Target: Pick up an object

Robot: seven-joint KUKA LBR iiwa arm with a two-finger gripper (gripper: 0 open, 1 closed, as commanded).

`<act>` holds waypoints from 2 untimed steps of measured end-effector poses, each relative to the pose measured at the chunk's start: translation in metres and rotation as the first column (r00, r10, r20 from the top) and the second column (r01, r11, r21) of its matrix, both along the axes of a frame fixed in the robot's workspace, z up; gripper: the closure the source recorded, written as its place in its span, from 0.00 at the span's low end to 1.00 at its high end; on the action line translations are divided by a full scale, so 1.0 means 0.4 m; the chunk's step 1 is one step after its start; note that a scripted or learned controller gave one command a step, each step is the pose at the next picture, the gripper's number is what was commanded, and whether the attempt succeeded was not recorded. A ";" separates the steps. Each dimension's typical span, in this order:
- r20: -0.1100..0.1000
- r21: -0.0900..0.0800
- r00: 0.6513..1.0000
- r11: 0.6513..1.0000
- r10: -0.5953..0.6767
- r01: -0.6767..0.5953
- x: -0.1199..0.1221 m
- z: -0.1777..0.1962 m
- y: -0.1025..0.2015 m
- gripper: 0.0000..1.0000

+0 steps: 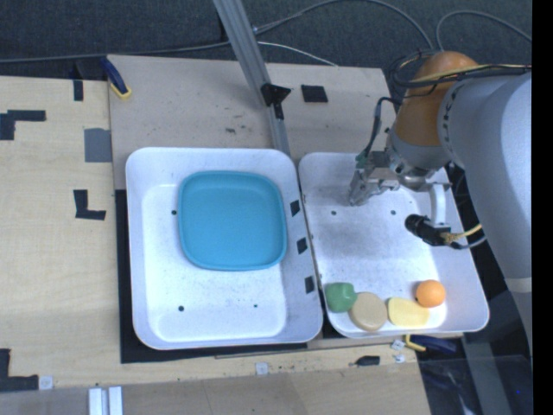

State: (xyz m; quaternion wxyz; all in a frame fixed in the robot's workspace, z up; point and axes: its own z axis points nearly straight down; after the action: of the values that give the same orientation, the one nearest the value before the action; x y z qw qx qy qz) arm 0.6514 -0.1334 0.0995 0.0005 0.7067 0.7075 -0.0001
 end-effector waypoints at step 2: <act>0.004 0.000 1.000 1.000 0.000 0.000 0.023 0.306 0.018 1.00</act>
State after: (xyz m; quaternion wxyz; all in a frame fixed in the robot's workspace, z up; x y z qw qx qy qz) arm 0.6605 -0.1263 0.2220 0.0020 0.7068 0.7074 0.0015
